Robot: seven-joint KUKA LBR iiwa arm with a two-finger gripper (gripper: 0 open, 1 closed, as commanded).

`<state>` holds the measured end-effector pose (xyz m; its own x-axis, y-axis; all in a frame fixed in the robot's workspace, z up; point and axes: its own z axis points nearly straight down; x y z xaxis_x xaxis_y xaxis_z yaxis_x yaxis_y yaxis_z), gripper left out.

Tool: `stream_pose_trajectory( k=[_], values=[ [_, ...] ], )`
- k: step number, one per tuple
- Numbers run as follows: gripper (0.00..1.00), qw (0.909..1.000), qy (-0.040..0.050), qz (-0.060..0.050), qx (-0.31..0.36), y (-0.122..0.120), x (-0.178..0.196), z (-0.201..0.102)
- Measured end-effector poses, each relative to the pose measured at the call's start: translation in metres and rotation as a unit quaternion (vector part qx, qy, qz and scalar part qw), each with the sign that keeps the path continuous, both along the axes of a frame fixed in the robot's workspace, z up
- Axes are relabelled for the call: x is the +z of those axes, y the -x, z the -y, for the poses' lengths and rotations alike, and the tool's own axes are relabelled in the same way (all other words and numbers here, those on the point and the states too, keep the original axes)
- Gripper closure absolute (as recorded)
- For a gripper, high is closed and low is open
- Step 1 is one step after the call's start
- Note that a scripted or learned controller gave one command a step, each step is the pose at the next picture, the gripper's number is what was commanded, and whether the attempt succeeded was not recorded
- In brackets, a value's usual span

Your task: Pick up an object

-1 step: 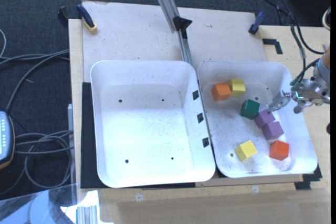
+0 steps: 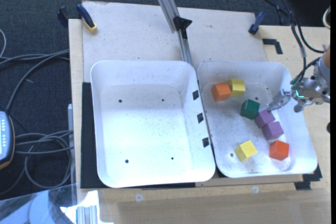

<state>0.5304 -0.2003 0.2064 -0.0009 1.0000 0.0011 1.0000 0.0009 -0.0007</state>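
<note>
Six blocks sat in the right bin (image 2: 220,165): orange block (image 2: 221,91) touching yellow block (image 2: 237,86), green block (image 2: 250,109), two purple blocks (image 2: 268,123), another yellow, another orange. Gripper (image 2: 278,102) was over the bin's right side, near the purple blocks, holding nothing visible.

White bins (image 2: 142,73); orange (image 2: 221,91), yellow (image 2: 237,86), green (image 2: 250,109), purple (image 2: 264,117) blocks.

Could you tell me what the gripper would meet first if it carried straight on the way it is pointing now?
Most likely the upper purple block: the gripper points down-left into the right bin, and that block lies just ahead of its tip. Its height above the bin is hard to judge.
</note>
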Motion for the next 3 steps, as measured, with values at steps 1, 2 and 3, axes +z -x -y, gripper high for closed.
stream_pose_trajectory(
  k=[1,2,3],
  values=[
    [0.0,1.0,-0.0006,-0.002,-0.001,0.002,-0.043,0.004],
    [0.0,1.0,-0.0012,-0.003,0.0,0.007,-0.102,-0.005],
    [0.0,1.0,-0.0005,-0.001,0.0,0.007,-0.107,-0.005]
  ],
)
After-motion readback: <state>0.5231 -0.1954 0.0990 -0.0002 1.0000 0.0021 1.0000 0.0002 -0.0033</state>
